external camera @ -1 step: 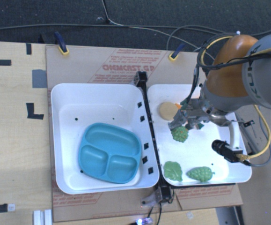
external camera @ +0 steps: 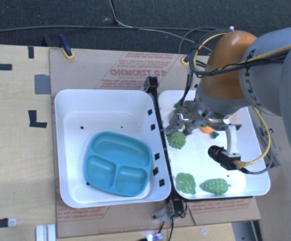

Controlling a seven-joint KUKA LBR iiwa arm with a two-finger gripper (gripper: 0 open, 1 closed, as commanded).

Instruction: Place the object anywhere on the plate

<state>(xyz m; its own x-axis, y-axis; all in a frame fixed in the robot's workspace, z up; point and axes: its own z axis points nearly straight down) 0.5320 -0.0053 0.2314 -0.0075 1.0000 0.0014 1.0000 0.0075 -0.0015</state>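
Note:
A blue plate (external camera: 117, 163) with three compartments lies in the left bin (external camera: 70, 109). My gripper (external camera: 179, 125) hangs low over the left part of the right bin (external camera: 251, 182), close to the divider between the bins. A small green bumpy broccoli-like piece (external camera: 176, 140) sits directly under its tip, touching or nearly touching it. Whether the piece is gripped is hidden by the wrist. The arm's orange band (external camera: 229, 67) and grey body cover the back of the right bin.
A flat green leaf-shaped piece (external camera: 185, 183) and a green bumpy piece (external camera: 215, 186) lie at the right bin's front. An orange piece (external camera: 205, 130) peeks out beside the wrist. A black cable connector (external camera: 220, 156) hangs over the bin's middle.

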